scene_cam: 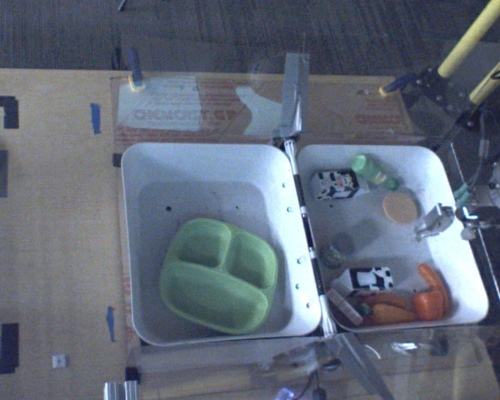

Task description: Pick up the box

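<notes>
Over right bin's (458,192) right edge, end effector (434,221) state can't tell tbh; two cow-print boxes (335,184), (372,278); prob grabs wrong one or clutter.

Arm: it came in from the right side of the view, at about mid-height, and just its last stretch reached into the frame.
Wrist (477,216): a dark, blocky piece lying roughly level, with its far end pointing left.
Cabling (482,152): thin dark leads ran up from the wrist along the right side, and a short teal piece sat just above the wrist.
Gripper (434,222): a small piece of pale grey metal sticking out leftward from the wrist, tilted slightly down to the left.
Grip: too small and dim from where I stood to judge.
Load: I could make out nothing held at the tip.
</notes>
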You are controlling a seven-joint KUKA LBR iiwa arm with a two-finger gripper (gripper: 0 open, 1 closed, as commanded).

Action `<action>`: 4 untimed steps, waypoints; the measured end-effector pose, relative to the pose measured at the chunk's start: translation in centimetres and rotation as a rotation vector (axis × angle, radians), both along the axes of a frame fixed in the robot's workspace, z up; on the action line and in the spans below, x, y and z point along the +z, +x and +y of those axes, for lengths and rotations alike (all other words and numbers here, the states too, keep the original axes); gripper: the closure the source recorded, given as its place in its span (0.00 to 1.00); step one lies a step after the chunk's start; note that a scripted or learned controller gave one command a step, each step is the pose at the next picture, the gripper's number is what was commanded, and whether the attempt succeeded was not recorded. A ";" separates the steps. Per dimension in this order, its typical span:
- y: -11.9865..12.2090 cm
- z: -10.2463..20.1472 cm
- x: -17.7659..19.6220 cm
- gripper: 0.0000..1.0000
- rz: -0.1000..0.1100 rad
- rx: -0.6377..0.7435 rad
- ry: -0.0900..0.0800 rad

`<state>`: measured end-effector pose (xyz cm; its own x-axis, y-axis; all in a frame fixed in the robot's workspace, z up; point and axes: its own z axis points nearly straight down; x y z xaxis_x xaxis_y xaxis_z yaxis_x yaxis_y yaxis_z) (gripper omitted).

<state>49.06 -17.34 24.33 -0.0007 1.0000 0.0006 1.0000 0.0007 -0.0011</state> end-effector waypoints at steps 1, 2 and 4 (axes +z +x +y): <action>0.7 0.6 -12.7 0.00 -0.002 0.131 -0.001; 8.2 0.7 -9.0 0.00 -0.004 0.166 -0.002; -0.8 7.6 -12.6 0.00 -0.003 0.161 0.000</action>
<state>48.29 -9.77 11.75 -0.1610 0.9870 0.0003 0.9870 0.1610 0.0017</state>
